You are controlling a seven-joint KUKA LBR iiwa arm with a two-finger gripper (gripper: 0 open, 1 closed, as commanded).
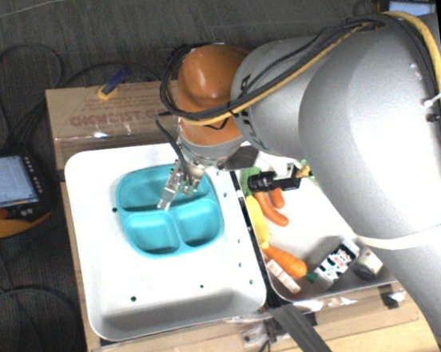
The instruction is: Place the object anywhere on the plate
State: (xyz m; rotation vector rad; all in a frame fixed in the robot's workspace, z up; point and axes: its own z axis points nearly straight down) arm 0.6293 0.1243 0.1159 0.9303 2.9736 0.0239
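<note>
plate (170, 218): turquoise, three compartments | flat in left bin | object: cannot tell which

Left bin (116, 298) floor open around blue plate (170, 218); right bin (324, 226) crowded, arm (341, 115) overhanging it.

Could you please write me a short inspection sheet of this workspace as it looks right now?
Surface: two white bins side by side, left bin, right bin.
Job's things: blue divided plate in the left bin; nothing seen on it.
Clutter: carrots, yellow piece, small toys in the right bin.
Grippers: gripper over the plate's upper part; nothing seen between its fingers.
Cables: black cables on the floor, more along the arm.
Surroundings: handheld screen at left, cardboard behind the bins.
</note>
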